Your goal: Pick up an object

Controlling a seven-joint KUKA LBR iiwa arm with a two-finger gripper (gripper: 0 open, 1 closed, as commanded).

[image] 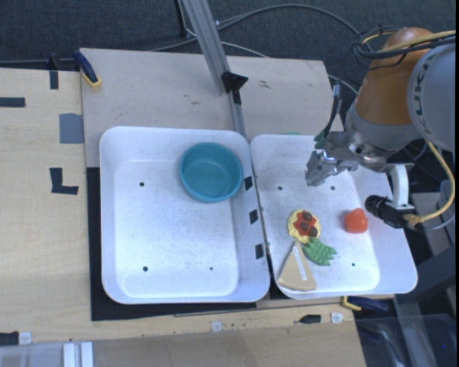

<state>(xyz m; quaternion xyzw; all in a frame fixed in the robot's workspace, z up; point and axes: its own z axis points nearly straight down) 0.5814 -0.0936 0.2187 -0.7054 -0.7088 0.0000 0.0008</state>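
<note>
Jaws-wise, could not tell apart from together on gripper [320, 176], poised above right bin [382, 277]; spotted small red object [356, 220] near, at its 4 o'clock, clear of the other toys; needed centring squarely over it before descending.

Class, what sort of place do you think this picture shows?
Probably a robotics lab bench: a grey arm's pincer hangs over two white bins holding a blue bowl and toy food.

Teal bowl [210, 172], speckled white bins [168, 281], small red object [356, 220], orange-banded grey arm [402, 90].
</note>
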